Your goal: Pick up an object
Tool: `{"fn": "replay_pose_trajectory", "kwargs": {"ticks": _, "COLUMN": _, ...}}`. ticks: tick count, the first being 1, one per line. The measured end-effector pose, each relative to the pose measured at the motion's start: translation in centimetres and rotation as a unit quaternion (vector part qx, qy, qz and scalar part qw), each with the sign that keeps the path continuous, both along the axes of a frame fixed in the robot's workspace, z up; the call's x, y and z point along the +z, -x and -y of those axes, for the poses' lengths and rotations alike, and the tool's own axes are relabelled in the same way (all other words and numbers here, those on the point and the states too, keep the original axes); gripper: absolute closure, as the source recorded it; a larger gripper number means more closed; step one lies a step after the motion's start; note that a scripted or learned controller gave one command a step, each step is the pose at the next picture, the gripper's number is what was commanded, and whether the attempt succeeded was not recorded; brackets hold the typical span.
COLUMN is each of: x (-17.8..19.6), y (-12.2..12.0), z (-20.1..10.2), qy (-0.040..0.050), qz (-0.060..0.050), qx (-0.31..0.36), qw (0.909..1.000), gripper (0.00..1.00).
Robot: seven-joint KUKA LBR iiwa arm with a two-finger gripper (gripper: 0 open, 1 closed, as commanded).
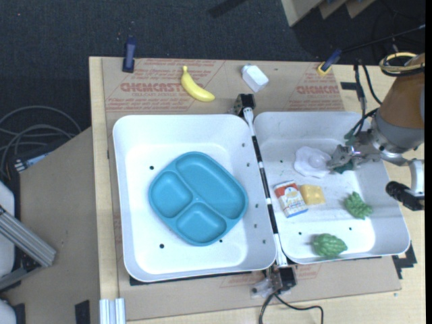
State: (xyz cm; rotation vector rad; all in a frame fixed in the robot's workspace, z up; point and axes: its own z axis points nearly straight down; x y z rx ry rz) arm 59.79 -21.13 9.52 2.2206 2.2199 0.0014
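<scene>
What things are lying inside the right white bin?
The right bin holds a pale white object, a small red and white box, a yellow block and two green toys. The gripper covers whatever lies under it.

Two white bins sit side by side on a cardboard-covered bench. The left bin (135, 147) holds a blue divided plate (196, 197) at its centre. In the right bin (391, 238) the gripper (339, 160) sits low at the upper right, just beside a pale white object (312, 159). Below these lie a small red-and-white carton (291, 198) touching a yellow block (312, 194), with one green toy (357, 206) to the right and another (329, 245) near the bottom edge. Above the bins, a yellow banana (196, 86) and a white block (255, 77) rest on the cardboard.
</scene>
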Motion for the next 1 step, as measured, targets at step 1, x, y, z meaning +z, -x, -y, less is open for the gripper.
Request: {"fn": "replay_pose_trajectory", "kwargs": {"ticks": 1, "x": -1.1, "y": -6.81, "z": -4.87, "qy": -0.0011, "qz": -0.003, "qx": 0.001, "qw": 1.0, "gripper": 1.0}}
